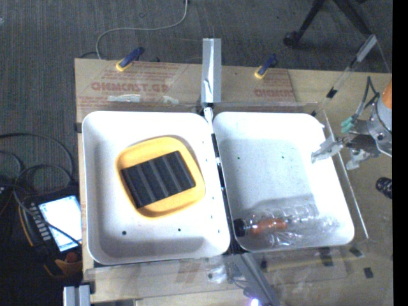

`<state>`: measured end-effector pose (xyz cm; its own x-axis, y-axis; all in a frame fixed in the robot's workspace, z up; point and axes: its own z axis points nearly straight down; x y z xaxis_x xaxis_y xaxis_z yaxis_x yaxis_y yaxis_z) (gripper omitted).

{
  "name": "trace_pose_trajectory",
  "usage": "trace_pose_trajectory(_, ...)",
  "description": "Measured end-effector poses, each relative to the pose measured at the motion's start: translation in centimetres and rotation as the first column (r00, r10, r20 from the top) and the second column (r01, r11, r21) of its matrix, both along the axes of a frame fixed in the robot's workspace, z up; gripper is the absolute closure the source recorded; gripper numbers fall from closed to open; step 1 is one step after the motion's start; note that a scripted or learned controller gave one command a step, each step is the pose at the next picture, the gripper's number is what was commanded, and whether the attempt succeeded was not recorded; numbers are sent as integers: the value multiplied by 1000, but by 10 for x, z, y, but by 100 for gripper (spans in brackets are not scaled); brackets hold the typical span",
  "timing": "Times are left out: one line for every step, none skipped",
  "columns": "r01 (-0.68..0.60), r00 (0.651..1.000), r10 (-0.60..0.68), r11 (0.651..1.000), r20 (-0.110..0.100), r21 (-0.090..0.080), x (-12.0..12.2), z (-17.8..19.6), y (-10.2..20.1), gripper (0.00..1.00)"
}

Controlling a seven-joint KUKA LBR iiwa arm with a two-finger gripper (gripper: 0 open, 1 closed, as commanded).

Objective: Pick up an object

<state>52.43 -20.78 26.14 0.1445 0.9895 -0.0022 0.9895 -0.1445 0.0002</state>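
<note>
A yellow pad with a black ridged top (160, 176) lies in the middle of the left bin (102, 132). A clear plastic bottle (284, 224) with a black cap and an orange label lies on its side along the front wall of the right bin (268, 126), cap pointing left. My gripper (336, 154) hangs over the right rim of the right bin, well behind and to the right of the bottle and apart from it. Nothing shows in its grasp.
A metal post (211, 69) stands behind the seam between the bins. Two clamps (129, 58) (266, 65) sit on the wooden board at the back. A handheld screen with cables (56, 220) lies on the floor to the left, and a chair base (325, 11) stands at the top right.
</note>
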Motion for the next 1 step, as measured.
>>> trace_pose_trajectory(96, 995, -96, 995, -2, 3, -40, -151, 61, 0)
